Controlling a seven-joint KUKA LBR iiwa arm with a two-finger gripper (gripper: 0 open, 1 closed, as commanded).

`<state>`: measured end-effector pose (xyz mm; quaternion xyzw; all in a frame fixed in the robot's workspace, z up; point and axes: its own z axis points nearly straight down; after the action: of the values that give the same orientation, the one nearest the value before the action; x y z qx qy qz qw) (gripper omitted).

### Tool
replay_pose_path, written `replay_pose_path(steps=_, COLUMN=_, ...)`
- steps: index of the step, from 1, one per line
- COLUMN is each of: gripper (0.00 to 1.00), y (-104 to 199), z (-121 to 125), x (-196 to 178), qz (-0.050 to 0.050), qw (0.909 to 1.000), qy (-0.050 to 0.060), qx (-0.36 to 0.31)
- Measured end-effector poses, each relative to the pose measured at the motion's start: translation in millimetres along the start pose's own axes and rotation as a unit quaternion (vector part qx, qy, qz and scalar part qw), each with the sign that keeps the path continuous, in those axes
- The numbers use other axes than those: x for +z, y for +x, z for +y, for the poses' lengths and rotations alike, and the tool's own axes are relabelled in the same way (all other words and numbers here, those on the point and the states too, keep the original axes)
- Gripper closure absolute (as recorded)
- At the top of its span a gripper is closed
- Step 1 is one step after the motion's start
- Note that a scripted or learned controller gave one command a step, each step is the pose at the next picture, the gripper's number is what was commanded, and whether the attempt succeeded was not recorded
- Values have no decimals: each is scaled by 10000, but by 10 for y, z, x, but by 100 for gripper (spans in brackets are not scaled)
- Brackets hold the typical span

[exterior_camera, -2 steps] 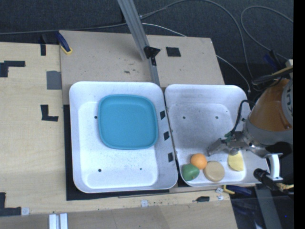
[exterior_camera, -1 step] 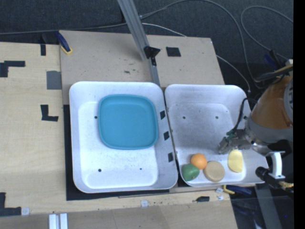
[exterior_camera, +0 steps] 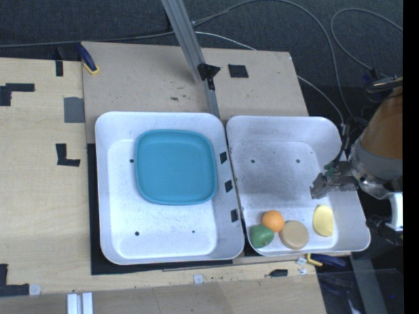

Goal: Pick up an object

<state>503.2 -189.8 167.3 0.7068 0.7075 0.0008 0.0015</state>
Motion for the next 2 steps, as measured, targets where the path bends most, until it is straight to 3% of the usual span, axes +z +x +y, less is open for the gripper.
replay_pose_path(steps=1, gripper=100, y=1, z=7, x=-509, qz=2, qw=10000, qy=7, qx=1)
replay_pose_path(steps=2, gripper=100, y=553, z=80, x=-433, qz=8, qw=10000, qy=21, qx=-7)
